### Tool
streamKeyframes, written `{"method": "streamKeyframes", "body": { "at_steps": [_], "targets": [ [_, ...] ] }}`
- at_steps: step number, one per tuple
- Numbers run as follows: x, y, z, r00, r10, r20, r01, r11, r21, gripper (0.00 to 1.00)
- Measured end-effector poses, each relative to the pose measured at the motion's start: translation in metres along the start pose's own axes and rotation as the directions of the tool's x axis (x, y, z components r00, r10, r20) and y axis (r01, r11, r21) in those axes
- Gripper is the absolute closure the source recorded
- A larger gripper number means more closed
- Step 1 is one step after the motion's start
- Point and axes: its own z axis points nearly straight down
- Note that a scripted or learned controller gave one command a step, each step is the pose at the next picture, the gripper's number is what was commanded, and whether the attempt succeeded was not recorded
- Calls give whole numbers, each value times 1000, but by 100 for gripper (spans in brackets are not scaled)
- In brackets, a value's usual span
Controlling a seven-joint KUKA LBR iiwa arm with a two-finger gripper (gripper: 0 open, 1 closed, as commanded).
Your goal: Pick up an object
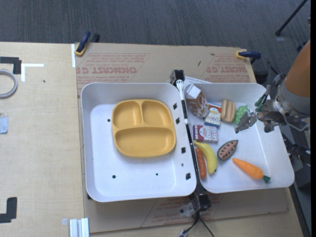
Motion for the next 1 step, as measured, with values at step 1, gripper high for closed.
{"method": "streamKeyframes", "body": {
  "at_steps": [1],
  "targets": [
    [8, -25, 149, 973, -230, -1, 230, 973, 1, 0]
  ]
}}
